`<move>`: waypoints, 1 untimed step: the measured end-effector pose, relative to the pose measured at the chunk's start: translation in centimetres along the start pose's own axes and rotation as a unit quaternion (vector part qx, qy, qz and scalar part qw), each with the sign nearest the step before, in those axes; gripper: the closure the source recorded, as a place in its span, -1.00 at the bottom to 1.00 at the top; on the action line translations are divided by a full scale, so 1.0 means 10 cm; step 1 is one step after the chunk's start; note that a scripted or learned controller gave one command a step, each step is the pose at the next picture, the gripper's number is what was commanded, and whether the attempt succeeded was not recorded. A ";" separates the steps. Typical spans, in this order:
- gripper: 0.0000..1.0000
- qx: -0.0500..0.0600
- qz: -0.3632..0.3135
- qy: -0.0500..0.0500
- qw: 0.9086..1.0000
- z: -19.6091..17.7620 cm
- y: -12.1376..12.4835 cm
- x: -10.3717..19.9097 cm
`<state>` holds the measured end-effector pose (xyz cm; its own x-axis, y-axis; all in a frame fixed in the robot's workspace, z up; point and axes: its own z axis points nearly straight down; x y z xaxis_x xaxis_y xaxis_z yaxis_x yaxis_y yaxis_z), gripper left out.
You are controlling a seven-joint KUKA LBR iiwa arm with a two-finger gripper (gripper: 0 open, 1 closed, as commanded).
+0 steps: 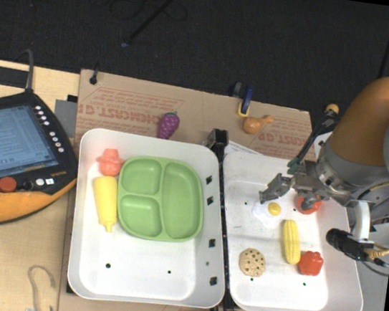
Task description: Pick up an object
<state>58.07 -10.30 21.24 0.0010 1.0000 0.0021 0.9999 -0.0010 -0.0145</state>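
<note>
In the right bin lie a fried egg, a yellow corn cob, a red pepper and a speckled cookie. My gripper hangs over the bin's far part, just above and behind the egg. Its fingers are spread open with nothing between them. A small red object shows partly under the right finger; the wrist hides the rest of it.
The left bin holds a green divided plate, a yellow vegetable toy and a pink toy. Purple grapes and an orange toy lie on the cardboard behind. A teach pendant sits at the left.
</note>
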 end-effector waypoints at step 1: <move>-1.00 -0.007 -0.001 -0.001 1.000 -0.07 0.03 0.00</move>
<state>58.35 -10.32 21.93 -0.0009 1.0000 0.0004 1.0000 0.0009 -0.0011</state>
